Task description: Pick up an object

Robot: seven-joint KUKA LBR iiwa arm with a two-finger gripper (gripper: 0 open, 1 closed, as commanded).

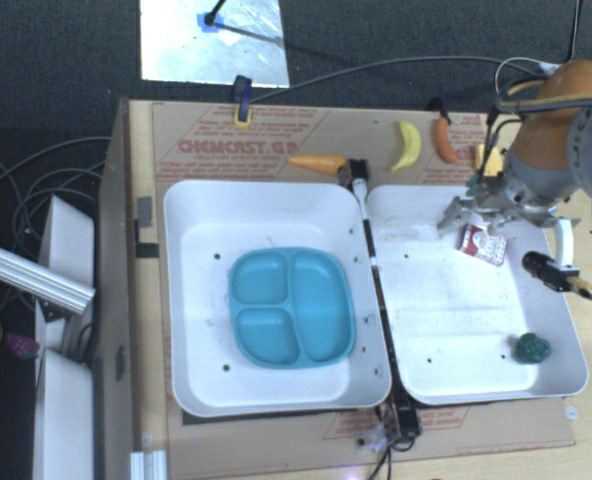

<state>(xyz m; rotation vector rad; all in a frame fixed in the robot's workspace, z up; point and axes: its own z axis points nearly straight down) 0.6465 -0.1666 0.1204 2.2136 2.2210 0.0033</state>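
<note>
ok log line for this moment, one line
arm: over right bin | hand: above red-white packet | grasp: none seen | green object: right bin, near corner

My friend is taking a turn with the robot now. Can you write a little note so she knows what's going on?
Gripper: low over the right bin's far end, by a small red-and-white packet. Can't tell if it grips anything.
Also in that bin: a green lump, near corner.
Left bin: blue divided plate.
Behind the bins: carrot, banana, sausage.
Done: nothing visibly lifted.
Left: pick one up.
</note>
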